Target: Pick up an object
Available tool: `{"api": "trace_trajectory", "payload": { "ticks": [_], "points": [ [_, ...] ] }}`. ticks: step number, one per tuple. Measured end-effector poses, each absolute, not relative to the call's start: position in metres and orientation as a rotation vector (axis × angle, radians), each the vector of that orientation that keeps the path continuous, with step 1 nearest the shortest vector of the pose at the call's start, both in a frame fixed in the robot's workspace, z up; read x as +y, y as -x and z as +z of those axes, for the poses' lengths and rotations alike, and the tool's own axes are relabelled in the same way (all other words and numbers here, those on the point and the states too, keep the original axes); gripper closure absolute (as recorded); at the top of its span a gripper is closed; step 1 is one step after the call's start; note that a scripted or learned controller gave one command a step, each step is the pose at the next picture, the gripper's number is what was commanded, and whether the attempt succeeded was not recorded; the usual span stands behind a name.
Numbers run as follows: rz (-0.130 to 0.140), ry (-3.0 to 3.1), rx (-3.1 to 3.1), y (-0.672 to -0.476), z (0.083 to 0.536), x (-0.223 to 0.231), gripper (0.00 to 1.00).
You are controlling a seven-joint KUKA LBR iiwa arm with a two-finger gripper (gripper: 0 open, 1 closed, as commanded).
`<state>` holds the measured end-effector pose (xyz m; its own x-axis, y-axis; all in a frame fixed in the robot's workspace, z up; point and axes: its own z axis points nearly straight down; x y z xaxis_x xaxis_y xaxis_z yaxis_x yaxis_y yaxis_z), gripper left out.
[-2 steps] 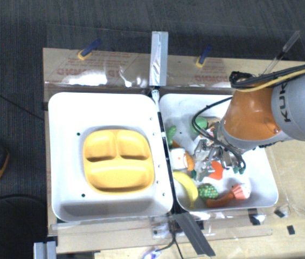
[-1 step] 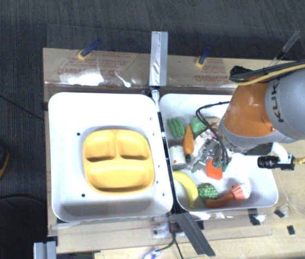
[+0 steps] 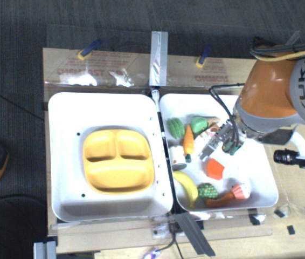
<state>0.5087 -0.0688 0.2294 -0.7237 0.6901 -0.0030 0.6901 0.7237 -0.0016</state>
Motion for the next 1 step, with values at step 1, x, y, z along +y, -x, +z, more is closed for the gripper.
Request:
{"api": "trace_trajectory", "payload": {
  "ticks": [1],
  "points": [
    [-0.004, -1.167, 2.914, -0.5087, 0.2295, -0.0688, 0.00]
  ]
}}
